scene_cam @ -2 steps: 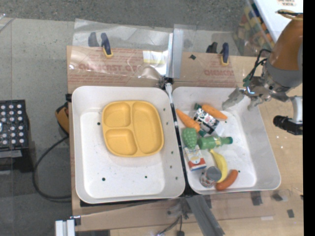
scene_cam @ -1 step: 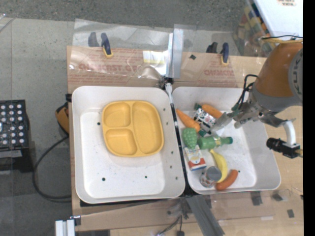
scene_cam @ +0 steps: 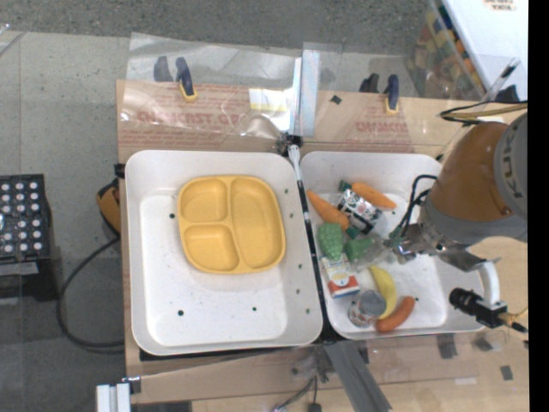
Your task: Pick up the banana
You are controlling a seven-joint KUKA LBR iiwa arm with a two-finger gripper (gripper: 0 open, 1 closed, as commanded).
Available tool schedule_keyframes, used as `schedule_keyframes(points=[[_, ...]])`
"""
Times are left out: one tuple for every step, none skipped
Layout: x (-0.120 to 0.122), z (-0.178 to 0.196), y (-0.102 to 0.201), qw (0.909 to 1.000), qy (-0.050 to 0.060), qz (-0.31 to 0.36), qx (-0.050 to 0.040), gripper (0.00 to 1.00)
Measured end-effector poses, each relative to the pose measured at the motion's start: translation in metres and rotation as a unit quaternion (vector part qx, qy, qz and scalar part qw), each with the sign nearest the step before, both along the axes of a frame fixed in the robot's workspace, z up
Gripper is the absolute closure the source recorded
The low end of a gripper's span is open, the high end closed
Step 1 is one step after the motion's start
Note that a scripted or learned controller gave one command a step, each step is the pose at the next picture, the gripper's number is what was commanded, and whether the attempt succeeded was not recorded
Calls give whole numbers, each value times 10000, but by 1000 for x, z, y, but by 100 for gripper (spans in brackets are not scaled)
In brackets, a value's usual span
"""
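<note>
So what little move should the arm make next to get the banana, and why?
Probably a short shift toward the near edge of the bin, then down. The gripper hangs over the right bin beside the green toys, while the banana lies just nearer the camera, untouched, between a small can and a sausage-like toy.

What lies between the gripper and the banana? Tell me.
In the camera view, a short bare stretch of white bin floor separates the gripper from the banana; the green toy sits just beside.
</note>
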State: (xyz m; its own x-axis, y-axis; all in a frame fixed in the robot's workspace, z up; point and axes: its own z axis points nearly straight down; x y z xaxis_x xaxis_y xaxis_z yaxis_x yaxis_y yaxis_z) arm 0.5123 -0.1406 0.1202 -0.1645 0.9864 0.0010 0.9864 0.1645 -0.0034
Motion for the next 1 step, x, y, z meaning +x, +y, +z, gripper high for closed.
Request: schedule_keyframes(points=[[-27,-18,16,9997,-140,-187,-45,0]])
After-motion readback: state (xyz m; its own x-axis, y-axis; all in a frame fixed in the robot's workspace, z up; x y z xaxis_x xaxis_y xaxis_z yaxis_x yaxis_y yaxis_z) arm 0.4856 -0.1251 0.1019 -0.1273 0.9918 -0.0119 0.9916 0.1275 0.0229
